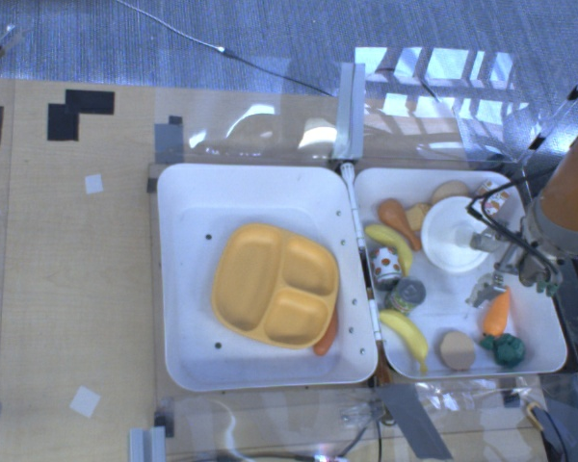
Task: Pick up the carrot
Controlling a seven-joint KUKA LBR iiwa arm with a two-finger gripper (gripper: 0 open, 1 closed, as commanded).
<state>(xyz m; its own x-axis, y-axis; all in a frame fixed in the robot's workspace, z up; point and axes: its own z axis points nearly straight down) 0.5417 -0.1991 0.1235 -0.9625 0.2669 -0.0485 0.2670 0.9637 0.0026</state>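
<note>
The wooden surface [67, 287] carries two shallow white bins side by side, the left bin [188, 258] and the right bin [551, 340], their inner walls touching along the middle. In the left bin a yellow divided plate [270, 282] lies near the centre, and an orange sausage-like piece [328, 335] pokes out from under its lower right edge. The grey arm [568, 195] with its orange band reaches in over the right bin's right side, and its tool [491, 287] hangs just above and to the left of the carrot's top; whether its fingers are spread or pressed together cannot be told, and nothing is seen between them. Under the arm sits a white bowl [453, 234]. Two bananas lie along the right bin's left side, the upper banana [390, 246] and the lower banana [405, 330], with a small can [405, 295] between them. A tan round piece [456, 350] rests near the front wall. The carrot [497, 314] stands slanted in the right bin's lower right area, its lower end touching a green broccoli piece [507, 349].
</note>
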